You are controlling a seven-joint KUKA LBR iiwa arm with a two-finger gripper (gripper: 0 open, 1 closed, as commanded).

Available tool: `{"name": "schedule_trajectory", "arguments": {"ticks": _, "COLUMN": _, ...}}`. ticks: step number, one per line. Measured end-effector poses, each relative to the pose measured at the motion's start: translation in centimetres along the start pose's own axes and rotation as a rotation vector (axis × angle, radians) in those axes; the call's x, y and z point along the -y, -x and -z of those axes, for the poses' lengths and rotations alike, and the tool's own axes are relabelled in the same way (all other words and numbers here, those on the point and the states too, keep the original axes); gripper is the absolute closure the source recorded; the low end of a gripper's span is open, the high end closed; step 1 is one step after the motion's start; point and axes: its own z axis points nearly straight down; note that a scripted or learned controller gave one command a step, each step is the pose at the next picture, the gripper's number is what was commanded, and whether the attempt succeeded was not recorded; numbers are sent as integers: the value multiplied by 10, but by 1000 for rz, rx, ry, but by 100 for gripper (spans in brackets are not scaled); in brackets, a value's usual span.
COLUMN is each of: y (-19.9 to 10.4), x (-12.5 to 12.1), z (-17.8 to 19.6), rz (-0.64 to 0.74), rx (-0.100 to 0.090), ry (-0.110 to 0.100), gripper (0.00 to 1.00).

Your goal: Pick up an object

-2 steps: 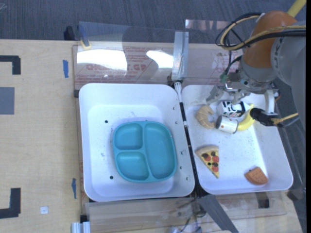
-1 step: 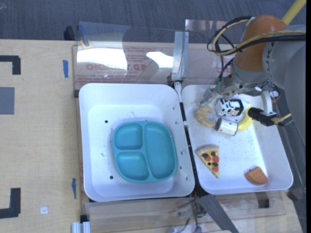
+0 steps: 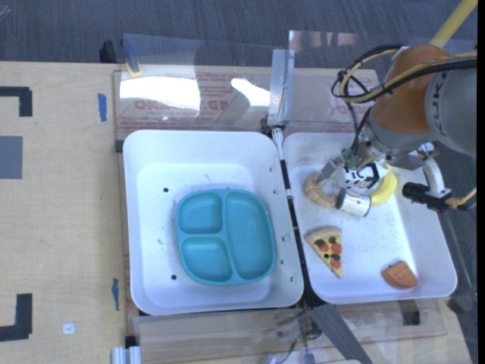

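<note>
Although I cannot tell the gripper [image 3: 350, 179] state, the croissant [image 3: 318, 190] just beside it looks light, graspable mid-body.

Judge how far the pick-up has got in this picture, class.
Done: the gripper is down in the right bin, among the croissant and banana. In hand: nothing visibly held. Left: gripping and lifting an item. The pizza slice and bread piece lie untouched; the blue divided plate sits in the left bin.
</note>
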Motion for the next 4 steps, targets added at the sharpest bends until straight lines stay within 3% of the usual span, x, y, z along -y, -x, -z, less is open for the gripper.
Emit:
{"name": "schedule_trajectory", "arguments": {"ticks": 1, "y": -2, "x": 16, "z": 1, "rz": 32, "rx": -2, "ry": 4, "gripper": 0}}
{"name": "schedule_trajectory", "arguments": {"ticks": 2, "y": -2, "x": -6, "z": -1, "rz": -274, "rx": -5, "ry": -2, "gripper": 0}}
{"name": "schedule_trajectory", "arguments": {"ticks": 3, "y": -3, "x": 3, "z": -1, "rz": -94, "rx": -2, "ry": -7, "gripper": 0}}
{"name": "schedule_trajectory", "arguments": {"ticks": 4, "y": -29, "x": 60, "z": 2, "rz": 15, "rx": 2, "ry": 4, "gripper": 0}}
